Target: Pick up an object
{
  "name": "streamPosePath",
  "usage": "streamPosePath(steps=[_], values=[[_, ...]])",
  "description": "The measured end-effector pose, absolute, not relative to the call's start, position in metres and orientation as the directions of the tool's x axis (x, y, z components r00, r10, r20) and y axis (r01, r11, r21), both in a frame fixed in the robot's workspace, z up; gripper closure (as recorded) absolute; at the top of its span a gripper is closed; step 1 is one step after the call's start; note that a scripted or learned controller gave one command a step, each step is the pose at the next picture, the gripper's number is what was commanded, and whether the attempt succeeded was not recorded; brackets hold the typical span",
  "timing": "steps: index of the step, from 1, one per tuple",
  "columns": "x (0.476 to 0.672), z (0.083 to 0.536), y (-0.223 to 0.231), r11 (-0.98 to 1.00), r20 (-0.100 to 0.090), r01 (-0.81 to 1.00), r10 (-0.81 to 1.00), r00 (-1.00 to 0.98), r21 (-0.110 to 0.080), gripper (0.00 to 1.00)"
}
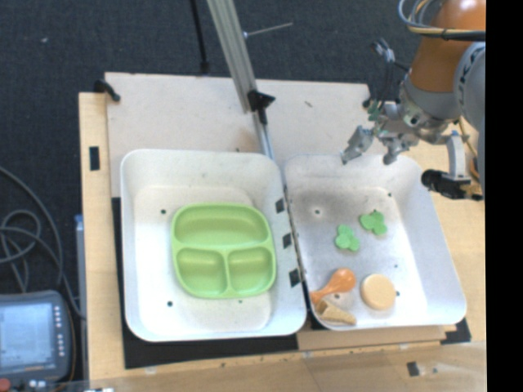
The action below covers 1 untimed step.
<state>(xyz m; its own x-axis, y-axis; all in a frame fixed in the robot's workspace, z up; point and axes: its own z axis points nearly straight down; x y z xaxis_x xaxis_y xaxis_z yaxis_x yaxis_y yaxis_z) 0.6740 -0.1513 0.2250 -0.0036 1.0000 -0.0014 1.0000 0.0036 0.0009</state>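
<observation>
Pincer [369,149] fingers spread apart, gripping nothing, above right bin's [425,219] far rim, green toys [360,230] nearer camera

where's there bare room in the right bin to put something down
In the right bin, the upper-left floor is bare, bordered by the wall beside the left bin and the two green pieces below. Near corner is crowded: orange spoon, cone, tan disc. The gripper hangs over the far rim.
</observation>
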Motion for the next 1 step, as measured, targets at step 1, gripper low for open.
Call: streamPosePath(steps=[1], values=[[0.6739, 0.2251, -0.1519, 0.005, -0.003, 1.0, 1.0, -0.005, 0.0, 0.0]])
